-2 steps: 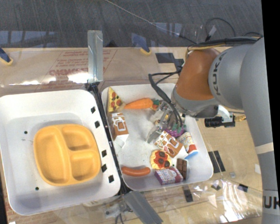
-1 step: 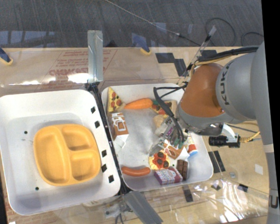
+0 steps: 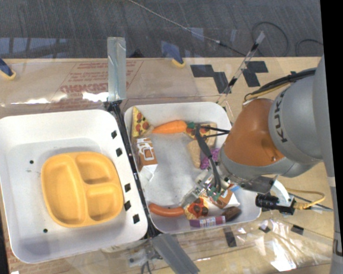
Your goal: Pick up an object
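Looking down at the bench, the arm (image 3: 279,136) comes in from the right and its fat orange band sits right over the right bin's (image 3: 157,109) right side, so a good chunk of that bin is blocked from view. The gripper (image 3: 207,187) is low in the near right part of that bin, right down among the clutter. Honestly I can't tell how the tool is set, it's just a tangle of small metal bits and wires from here, and nothing is clearly pinched in it.

Stuff in the right bin: a pizza slice (image 3: 138,122) in the far left corner, a carrot (image 3: 170,127) lying across the far edge, a small brown and white packet (image 3: 146,151) along the left wall, a hot dog (image 3: 165,210) along the near wall, and a little heap of colourful pieces (image 3: 197,209) just beside the gripper, touching or nearly so. A dark piece (image 3: 231,214) sits in the near right corner. Black cables (image 3: 202,138) run over the bin near the carrot's tip.

Room-wise, the middle of the right bin is bare white floor, most things hug the walls. The left bin (image 3: 12,153) holds a yellow divided tray (image 3: 80,188), roughly centred, with open floor all around it.
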### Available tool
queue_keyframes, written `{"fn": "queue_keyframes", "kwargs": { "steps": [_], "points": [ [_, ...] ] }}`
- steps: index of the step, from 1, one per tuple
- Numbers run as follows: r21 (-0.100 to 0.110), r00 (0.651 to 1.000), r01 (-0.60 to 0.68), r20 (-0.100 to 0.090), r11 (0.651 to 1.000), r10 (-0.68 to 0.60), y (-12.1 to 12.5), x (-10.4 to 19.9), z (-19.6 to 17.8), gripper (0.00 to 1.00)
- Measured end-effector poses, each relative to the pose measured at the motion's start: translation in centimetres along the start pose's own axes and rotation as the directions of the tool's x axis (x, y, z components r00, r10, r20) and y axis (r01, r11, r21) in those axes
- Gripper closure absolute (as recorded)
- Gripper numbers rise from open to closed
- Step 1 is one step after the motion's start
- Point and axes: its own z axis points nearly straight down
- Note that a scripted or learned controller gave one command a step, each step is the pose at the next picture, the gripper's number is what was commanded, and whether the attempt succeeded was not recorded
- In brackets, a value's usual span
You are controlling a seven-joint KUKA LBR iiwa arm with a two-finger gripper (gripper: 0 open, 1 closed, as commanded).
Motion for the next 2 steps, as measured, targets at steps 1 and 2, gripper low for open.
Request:
{"fn": "queue_keyframes", "kwargs": {
  "steps": [1, 2],
  "points": [
    [0.000, 0.998, -0.068, 0.002, 0.998, 0.068, 4.5, -4.1, 0.0, 0.00],
    [-0.004, 0.996, -0.085, 0.006, 0.996, 0.085, -2.7, -2.4, -0.2, 0.00]
  ]
}}
